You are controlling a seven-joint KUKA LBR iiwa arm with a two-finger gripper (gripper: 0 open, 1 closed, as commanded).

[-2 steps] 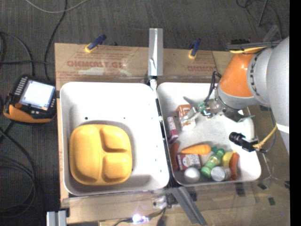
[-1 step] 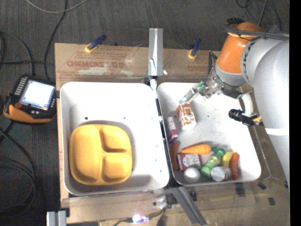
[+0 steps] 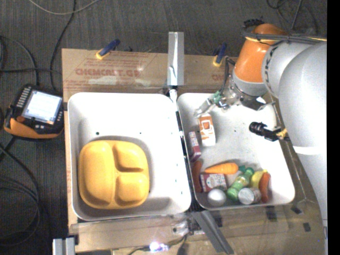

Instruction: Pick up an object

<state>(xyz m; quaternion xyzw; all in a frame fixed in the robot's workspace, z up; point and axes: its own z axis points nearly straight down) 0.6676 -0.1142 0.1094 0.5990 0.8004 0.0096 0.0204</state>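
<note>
Cardboard-topped worktop (image 3: pixel 106 70) bearing two shallow white bins. Near right bin's (image 3: pixel 287 193) far edge: end effector (image 3: pixel 208 106); grip state unclear. Just below, small orange-and-white carton (image 3: pixel 206 129).

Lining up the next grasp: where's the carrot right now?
The carrot lies in the right bin, toward its near end, just above the red carton and left of the green bottle.

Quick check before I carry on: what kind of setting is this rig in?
Probably a robotics lab bench: two shallow white bins on a clamped cardboard sheet, an orange-edged handheld control pendant on grey carpet, and loose cables. Toy food such as the orange carrot suggests grasping trials.
</note>
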